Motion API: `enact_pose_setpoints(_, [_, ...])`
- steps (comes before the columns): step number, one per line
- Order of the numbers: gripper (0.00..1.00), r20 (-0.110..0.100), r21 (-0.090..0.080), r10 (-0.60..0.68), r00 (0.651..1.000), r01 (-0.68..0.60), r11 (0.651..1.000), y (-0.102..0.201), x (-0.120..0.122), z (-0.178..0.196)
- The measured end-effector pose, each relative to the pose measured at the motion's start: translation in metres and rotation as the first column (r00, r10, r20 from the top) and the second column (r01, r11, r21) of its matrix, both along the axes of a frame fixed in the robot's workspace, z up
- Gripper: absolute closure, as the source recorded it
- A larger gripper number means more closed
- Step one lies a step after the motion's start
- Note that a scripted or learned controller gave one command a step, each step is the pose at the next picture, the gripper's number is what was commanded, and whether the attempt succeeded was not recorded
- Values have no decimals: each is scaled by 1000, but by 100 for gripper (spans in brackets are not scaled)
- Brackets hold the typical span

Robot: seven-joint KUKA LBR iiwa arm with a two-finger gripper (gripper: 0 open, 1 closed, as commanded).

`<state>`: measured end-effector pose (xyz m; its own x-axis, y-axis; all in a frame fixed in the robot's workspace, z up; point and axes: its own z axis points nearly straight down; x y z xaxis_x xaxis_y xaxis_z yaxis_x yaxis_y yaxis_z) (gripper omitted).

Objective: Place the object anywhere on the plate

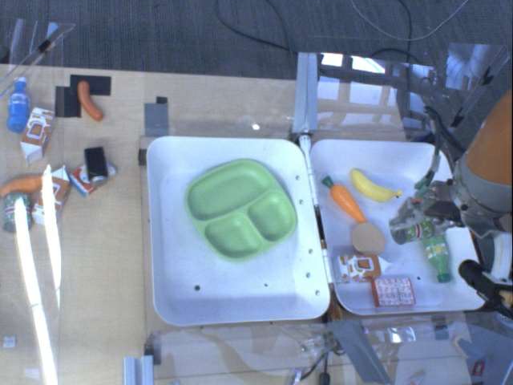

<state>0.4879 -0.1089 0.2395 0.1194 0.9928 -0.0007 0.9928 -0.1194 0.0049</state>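
We cannot tell how our gripper [417,215] is set, and crowding near the right bin's [401,152] right edge, by the green bottle [438,261], risks a missed grasp.

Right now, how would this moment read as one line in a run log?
pincer: over right bin, by green bottle | carrot, banana: in right bin | green plate: left bin, no object on it

1. Plate [240,208]: smooth green plastic, soft sheen.
2. Both bins [172,295]: white plastic, matt, lightly glossy at the rims.
3. Bench [104,239]: pale wood, smooth.
4. Banana [373,186] and carrot [346,201]: shiny toy plastic.
5. Box [393,292]: printed card.
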Motion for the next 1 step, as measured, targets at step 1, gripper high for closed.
enact_pose_setpoints(1, [100, -3, 0, 118, 993, -118, 993, 57, 50, -9])
